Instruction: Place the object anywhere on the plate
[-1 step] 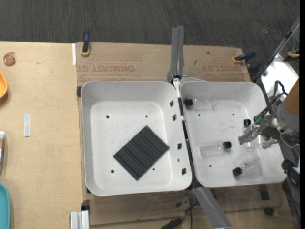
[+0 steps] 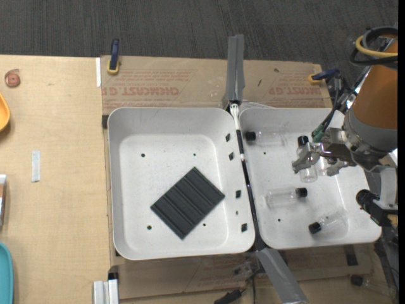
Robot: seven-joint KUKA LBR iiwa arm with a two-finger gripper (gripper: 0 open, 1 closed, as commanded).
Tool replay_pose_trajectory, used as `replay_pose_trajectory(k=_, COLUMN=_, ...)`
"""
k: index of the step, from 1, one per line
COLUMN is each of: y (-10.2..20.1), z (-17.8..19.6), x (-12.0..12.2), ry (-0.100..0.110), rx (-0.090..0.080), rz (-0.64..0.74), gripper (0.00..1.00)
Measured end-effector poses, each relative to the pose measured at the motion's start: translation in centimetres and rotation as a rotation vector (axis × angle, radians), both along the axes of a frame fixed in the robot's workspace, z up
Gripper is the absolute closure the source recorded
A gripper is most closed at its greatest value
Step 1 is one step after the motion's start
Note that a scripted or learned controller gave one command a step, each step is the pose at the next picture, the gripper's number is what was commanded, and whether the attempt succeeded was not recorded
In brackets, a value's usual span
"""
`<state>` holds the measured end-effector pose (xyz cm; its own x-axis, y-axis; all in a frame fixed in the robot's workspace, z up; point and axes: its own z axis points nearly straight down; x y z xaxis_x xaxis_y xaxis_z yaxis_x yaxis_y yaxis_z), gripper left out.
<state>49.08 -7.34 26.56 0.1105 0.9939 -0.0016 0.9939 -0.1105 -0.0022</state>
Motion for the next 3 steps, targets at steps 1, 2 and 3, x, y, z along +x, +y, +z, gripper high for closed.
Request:
replay_pose_trajectory(k=1, y=9.4, z=-2.9, x=-1.3, ry=0.003, rx=-0.001, rz=0.041, gripper=1.00)
replay_pose_trajectory(k=2, y=16.9, z=-5.7, x=0.7, ry=0.004, rx=0.000, rz=0.224, gripper=1.00)
replay_pose_trajectory(k=3, y=16.9, z=-5.6, x=0.7, ry=0.003, rx=0.000, rz=0.224, gripper=0.00)
